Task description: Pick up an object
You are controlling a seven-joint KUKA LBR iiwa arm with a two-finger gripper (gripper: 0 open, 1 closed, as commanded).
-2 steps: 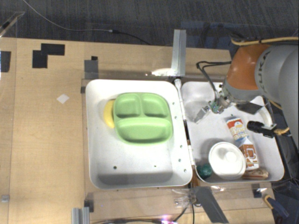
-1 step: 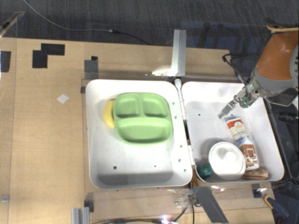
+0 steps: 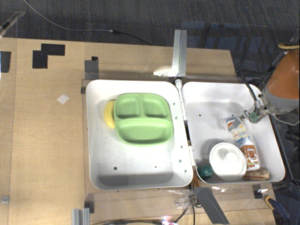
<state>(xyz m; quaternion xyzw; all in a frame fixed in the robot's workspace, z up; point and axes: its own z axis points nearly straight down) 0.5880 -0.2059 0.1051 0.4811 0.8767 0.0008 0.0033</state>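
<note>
Gripper (image 3: 253,116) sits low over the right bin's (image 3: 206,97) right side, near the rim; whether it is apart or closed cannot be told at this size, and nothing can be seen held in it. Nearest candidate: a small printed packet (image 3: 237,130), blue and white with an orange patch, lying just left of and below the gripper, apparently not touching it. Its long axis runs from upper left to lower right, roughly toward the bin's near corner. Flat, thin, likely a crinkly wrapper; a pinch across the short side looks the better bet. Further along that line, an orange carton (image 3: 251,157) with white lettering, boxy and stiff. Touching its left side, a white round bowl (image 3: 228,160), smooth and glossy, probably too wide to grip except at the rim. A dark green ball (image 3: 205,171) sits against the bowl's lower left. Left bin (image 3: 131,175) well apart: green divided tray (image 3: 142,118), smooth moulded plastic, partly covering a yellow object (image 3: 109,114).
</note>
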